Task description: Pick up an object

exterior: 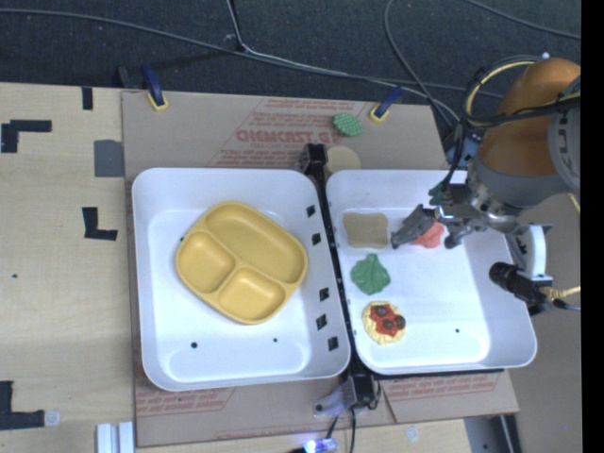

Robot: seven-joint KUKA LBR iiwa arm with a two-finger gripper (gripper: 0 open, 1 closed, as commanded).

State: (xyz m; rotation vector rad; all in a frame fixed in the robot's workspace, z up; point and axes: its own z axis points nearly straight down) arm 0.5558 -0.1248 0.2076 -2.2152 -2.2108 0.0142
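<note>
The two-finger gripper (427, 234) sits low in the right white bin (472, 343), jaws spread around a small salmon-pink piece (431, 238), apparently not yet clamped. A tan flat square (365, 228) lies just left (green leafy toy (371, 274) nearer).
</note>
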